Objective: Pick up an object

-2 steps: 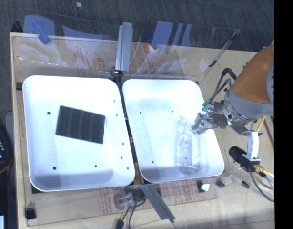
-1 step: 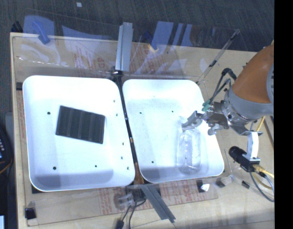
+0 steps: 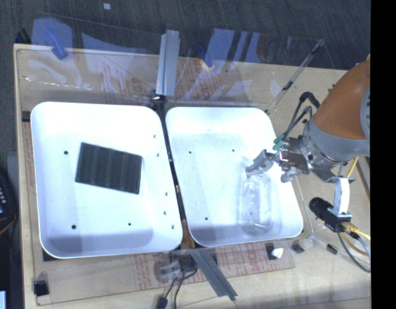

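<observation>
Bench (image 3: 88, 272): pale wood-toned board under my two bins, printed sheets lying flat on it, clear plastic panels standing along its far edge.
Left bin (image 3: 49, 230): shallow white tray with rounded corners and smooth, glossy walls.
Right bin (image 3: 204, 234): its twin, touching it along a dark centre seam.
My arm (image 3: 342, 118): grey casing with an orange band, reaching in over the right bin's right rim.
Mat (image 3: 109, 167): flat dark rectangle, ribbed in lengthwise strips, lying slightly askew on the left bin's floor.
Bottle (image 3: 255, 201): clear plastic, rounded, lying in the right bin near its right wall, neck toward my gripper.
My gripper (image 3: 263, 162): metal fingers just above the bottle's neck end; I cannot tell whether they are apart or together.
</observation>
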### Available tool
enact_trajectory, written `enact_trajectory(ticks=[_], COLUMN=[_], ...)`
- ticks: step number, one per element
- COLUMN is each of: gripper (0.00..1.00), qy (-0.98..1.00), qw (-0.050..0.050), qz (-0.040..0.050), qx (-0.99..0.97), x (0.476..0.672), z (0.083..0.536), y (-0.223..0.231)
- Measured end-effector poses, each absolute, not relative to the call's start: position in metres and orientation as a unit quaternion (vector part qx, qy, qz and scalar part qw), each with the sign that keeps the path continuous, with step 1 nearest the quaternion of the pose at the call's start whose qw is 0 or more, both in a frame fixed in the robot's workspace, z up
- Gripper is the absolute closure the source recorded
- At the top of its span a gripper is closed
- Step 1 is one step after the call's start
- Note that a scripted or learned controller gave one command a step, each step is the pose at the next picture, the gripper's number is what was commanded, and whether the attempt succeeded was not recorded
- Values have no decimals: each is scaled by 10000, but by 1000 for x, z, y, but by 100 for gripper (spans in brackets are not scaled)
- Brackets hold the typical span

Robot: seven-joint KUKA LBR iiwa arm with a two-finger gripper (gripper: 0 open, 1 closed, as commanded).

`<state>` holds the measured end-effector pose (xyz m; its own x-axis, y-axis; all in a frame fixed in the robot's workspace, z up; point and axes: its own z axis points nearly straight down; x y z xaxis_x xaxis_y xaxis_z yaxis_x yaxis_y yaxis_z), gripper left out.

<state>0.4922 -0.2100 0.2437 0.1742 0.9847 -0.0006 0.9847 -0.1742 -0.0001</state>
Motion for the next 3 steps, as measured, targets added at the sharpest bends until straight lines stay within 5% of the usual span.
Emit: enact_trajectory(ticks=[2,3], gripper=[0,0], qy=[6865,5375], qw=[6,0], qz=[-2,-1], qx=[7271,8433], x=[478,480], z=[313,313], y=[-205,-170])
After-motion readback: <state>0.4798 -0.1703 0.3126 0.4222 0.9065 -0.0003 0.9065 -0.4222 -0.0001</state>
